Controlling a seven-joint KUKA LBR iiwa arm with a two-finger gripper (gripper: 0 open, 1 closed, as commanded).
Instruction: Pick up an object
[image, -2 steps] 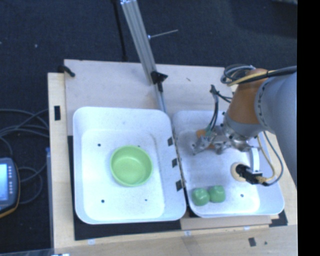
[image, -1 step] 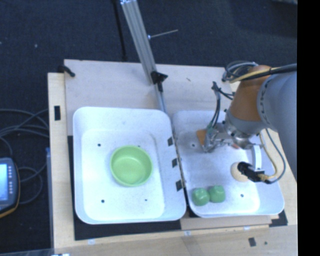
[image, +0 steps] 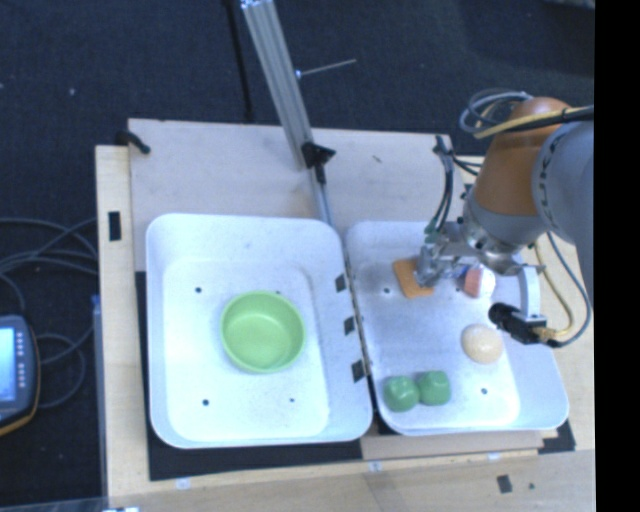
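My gripper reaches down into the right bin near its far edge, directly over an orange block whose left part shows beside the fingers. A red-and-white object lies just to the right of the gripper. A cream ball sits nearer the front right. Two green pieces lie together at the front of that bin. A green bowl rests in the middle of the left bin.
A slanted metal pole rises behind the bins and ends at a black clamp. Cables loop around the arm's wrist over the right bin's far right side. A handheld device lies off the bench at the left.
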